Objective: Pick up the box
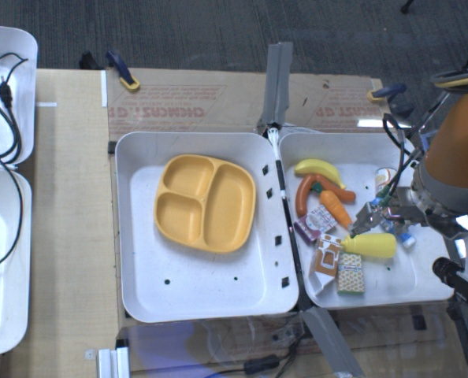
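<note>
A small pale green patterned box [350, 274] lies near the front wall of the right bin [423, 286]. An orange-brown box [326, 257] leans against its left side. My gripper [369, 217] hangs low over the middle of the right bin, up and to the right of both boxes and apart from them. It is just above a yellow bottle [369, 246] and right of a carrot [336, 207]. Nothing shows in its grasp.
The right bin also holds a banana [319, 168], a red sausage [302, 195], a pink-and-white packet [321, 219] and small items behind the gripper. A yellow divided plate [206, 203] lies in the left bin [139, 290]. Cables hang by the arm at right.
</note>
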Robot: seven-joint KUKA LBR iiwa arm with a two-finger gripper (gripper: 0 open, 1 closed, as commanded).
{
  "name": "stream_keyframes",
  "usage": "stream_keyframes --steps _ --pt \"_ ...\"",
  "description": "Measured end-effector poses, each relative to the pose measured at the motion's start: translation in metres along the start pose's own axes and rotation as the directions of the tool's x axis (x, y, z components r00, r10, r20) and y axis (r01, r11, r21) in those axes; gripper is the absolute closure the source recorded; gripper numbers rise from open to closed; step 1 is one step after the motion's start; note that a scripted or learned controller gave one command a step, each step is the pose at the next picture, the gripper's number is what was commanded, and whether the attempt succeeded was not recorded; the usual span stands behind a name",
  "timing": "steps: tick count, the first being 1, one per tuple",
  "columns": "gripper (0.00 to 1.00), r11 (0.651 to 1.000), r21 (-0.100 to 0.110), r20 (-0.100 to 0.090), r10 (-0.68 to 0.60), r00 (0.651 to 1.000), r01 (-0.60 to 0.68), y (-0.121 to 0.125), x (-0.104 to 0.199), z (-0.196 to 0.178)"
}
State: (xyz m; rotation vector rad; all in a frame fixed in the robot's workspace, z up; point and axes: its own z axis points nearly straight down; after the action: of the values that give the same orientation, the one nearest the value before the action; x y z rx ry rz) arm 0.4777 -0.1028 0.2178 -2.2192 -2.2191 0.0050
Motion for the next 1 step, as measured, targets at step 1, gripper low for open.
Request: stream_keyframes --steps 1 --pt "0.00 1.000 -0.002 0.000 -0.005 1.000 0.005 0.0667 -0.0645 0.0454"
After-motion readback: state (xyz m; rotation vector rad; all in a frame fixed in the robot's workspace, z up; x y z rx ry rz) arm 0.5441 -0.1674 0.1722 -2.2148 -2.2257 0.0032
